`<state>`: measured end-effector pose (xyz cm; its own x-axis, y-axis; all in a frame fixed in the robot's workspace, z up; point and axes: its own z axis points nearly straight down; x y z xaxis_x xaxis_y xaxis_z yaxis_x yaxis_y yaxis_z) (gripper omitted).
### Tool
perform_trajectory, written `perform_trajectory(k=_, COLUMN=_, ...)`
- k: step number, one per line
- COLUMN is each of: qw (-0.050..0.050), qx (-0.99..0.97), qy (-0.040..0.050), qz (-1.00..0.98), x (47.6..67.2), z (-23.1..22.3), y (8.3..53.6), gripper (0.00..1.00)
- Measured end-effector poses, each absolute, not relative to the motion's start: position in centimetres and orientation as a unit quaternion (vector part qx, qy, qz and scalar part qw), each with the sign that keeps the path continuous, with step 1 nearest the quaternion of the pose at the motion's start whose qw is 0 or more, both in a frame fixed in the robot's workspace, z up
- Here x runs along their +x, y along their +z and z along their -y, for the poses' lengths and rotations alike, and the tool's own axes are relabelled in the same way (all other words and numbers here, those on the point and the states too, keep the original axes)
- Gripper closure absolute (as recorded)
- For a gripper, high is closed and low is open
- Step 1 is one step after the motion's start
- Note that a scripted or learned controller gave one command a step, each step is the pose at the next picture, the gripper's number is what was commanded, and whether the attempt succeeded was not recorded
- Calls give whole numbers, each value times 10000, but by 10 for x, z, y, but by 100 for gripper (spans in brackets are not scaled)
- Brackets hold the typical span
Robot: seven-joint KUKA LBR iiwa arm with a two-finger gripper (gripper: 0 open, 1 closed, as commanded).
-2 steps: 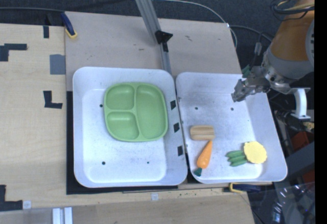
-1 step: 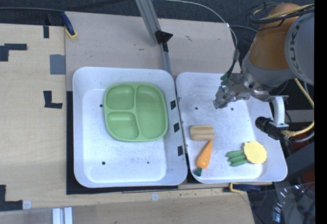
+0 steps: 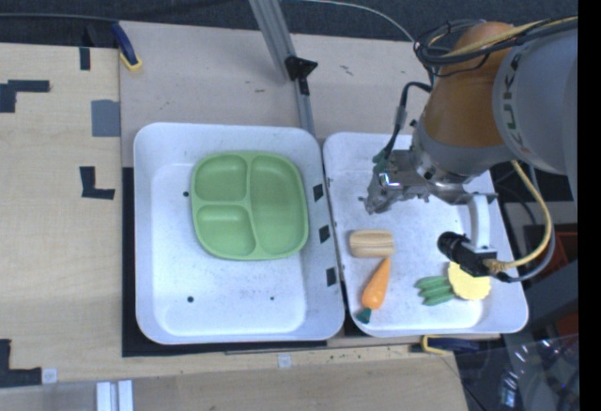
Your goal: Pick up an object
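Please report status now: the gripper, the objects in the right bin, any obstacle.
Gripper low over right bin, nothing seen held. Tan block, carrot, green pod, yellow piece lie untouched. Path unobstructed.

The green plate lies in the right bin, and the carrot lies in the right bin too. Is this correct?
Not quite. The camera view shows the green plate in the left bin, not the right one. The carrot does lie in the right bin.

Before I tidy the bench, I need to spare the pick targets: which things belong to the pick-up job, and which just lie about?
For the job:
gripper
tan block
carrot
green pods
yellow piece
right bin

Lying about:
green divided plate
left bin
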<state>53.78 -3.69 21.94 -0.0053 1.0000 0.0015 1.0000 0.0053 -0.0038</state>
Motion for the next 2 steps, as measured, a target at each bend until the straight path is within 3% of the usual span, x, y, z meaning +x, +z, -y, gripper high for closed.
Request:
perform_trajectory(k=1, qw=21, qx=-7049, qy=9, qz=7093, x=518, z=-15, y=218, gripper=100)
perform_trajectory(k=2, qw=17, qx=-7047, qy=8, qz=7095, x=514, z=-61, y=215, gripper=100)
